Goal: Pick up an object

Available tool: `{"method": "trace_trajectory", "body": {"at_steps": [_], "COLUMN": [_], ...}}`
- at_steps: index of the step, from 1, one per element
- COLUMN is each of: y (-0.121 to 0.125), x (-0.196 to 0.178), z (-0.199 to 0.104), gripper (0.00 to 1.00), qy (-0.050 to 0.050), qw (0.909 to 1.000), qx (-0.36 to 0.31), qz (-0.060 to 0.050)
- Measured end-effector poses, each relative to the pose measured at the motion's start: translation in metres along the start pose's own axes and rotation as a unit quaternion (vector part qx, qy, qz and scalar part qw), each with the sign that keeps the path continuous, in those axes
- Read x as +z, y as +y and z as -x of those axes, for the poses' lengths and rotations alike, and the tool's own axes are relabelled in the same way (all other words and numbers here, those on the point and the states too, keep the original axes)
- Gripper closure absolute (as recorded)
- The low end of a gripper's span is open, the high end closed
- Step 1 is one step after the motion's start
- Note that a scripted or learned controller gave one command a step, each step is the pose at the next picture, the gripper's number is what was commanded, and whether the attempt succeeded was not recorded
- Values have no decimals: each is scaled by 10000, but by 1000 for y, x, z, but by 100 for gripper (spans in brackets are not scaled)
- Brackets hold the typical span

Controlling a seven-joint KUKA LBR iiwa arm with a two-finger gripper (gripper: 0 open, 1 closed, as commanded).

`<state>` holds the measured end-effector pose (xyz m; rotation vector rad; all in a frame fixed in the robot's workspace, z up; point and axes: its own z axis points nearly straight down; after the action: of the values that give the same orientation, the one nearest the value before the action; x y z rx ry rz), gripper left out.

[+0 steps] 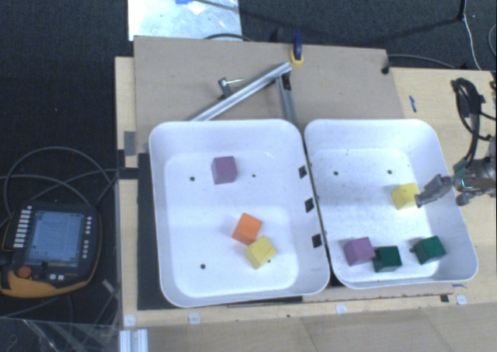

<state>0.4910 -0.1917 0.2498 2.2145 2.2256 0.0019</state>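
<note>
**Camera placement: single fixed overhead view**

One camera is mounted above the bench (pixel 256 71) and looks down at a slant. It stands far enough back to take in both white bins whole, the left bin (pixel 167 210) and the right bin (pixel 435 148), side by side across the middle of the frame. Dark floor (pixel 62 47) shows beyond the bench at top and left, where a handheld control pendant (pixel 50 245) lies. The arm's end (pixel 474 179) enters at the right edge.
</note>
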Motion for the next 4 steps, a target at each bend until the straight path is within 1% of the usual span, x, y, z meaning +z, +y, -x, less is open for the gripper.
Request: {"method": "trace_trajectory", "body": {"at_steps": [1,2,3,4], "y": [0,2,5,-4], "x": [0,42,84,133], "z": [0,3,3,-1], "gripper": [0,0,0,0], "qy": [0,4,6,10], "qw": [10000,10000,10000,10000], "qx": [6,13,13,14], "qz": [2,-22,-22,-28]}}
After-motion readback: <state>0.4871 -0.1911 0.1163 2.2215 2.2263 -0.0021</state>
